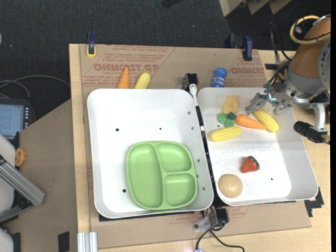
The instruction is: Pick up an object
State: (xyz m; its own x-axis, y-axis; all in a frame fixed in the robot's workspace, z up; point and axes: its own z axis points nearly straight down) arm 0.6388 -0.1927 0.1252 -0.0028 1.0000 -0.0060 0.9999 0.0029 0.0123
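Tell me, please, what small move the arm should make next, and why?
Probably lower the gripper a little toward the carrot and corn cob. It hangs over the right bin's far side with nothing visibly between its fingers, and those two lie closest beneath it.
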